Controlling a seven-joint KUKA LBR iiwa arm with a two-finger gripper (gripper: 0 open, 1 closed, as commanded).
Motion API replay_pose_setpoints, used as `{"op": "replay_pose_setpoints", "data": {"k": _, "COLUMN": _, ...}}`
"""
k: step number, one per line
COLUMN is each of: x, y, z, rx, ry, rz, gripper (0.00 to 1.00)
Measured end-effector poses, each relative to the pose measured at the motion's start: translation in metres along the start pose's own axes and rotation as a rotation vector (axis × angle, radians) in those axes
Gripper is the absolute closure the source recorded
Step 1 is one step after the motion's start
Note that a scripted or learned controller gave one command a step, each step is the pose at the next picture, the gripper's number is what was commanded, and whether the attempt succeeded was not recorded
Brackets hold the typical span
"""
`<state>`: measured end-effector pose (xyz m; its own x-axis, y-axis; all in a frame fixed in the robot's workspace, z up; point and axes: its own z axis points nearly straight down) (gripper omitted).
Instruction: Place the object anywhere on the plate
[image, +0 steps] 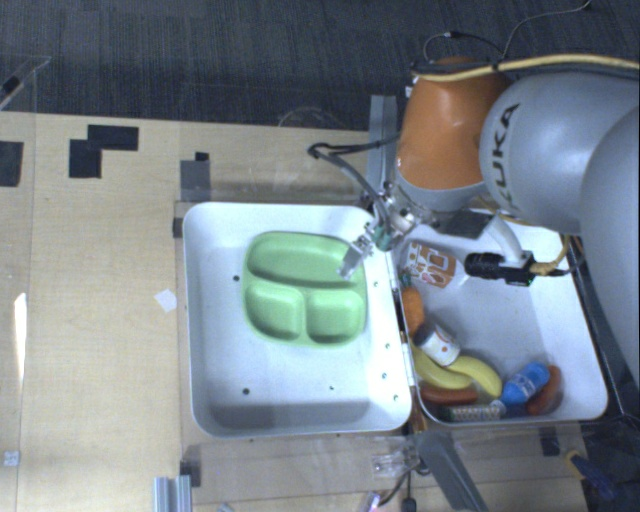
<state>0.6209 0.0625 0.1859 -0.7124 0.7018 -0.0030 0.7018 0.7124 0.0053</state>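
Note:
A green plate (300, 288) with three compartments lies in the left white bin (220, 400). My gripper (354, 256) hangs over the plate's upper right rim, close to the wall between the two bins. I see nothing held at its tip. Candidate objects lie in the right bin (560, 340): a white and orange carton (432, 265), an orange carrot (412, 310), a yellow banana (462, 375) and a blue item (525, 385).
The grey arm with its orange band (450, 130) covers the top of the right bin. A black cable plug (495, 266) sticks out beside the carton. A small white and yellow piece (440, 346) lies above the banana. Bare white floor surrounds the plate.

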Motion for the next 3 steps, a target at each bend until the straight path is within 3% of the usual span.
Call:
{"op": "replay_pose_setpoints", "data": {"k": 1, "x": 0.058, "y": 0.016, "z": 0.027, "rx": 0.000, "ry": 0.001, "rz": 0.034, "gripper": 0.00}}
{"op": "replay_pose_setpoints", "data": {"k": 2, "x": 0.055, "y": 0.017, "z": 0.014, "rx": -0.008, "ry": -0.003, "rz": 0.036, "gripper": 1.00}}
{"op": "replay_pose_setpoints", "data": {"k": 3, "x": -0.017, "y": 0.048, "z": -0.001, "rx": -0.002, "ry": -0.003, "rz": -0.084, "gripper": 1.00}}
